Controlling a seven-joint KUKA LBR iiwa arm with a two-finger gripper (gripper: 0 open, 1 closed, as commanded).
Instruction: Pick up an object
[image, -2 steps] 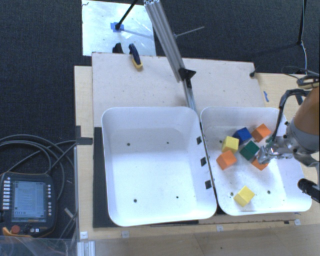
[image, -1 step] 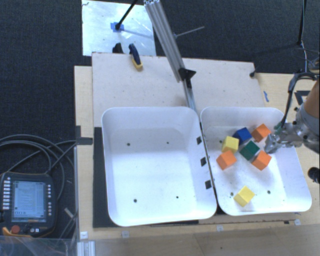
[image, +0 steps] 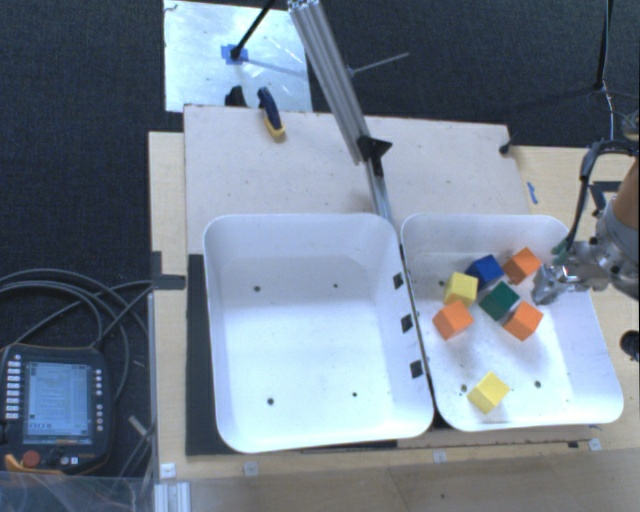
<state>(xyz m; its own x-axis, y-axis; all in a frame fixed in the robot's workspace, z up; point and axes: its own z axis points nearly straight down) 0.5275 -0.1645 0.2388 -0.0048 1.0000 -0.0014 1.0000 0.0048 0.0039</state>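
Observation:
Several cubes lie in the right bin (image: 585, 385). A blue cube (image: 486, 268), an orange cube (image: 521, 265), a yellow cube (image: 461, 288) and a green cube (image: 499, 300) cluster near its middle. Two more orange cubes (image: 452, 319) (image: 523, 320) sit just in front of them. Another yellow cube (image: 489, 392) lies alone near the front wall. My gripper (image: 550, 284) reaches in from the right, low over the bin. It is just right of the green cube, between the back orange cube and the front right orange one. I see no cube held in it.
The left bin (image: 300, 330) stands beside the right one, with a dark divider strip (image: 405, 325) between them. A slanted metal pole (image: 340, 90) crosses the bench behind the bins. A teach pendant (image: 55, 405) with cables lies at the far left.

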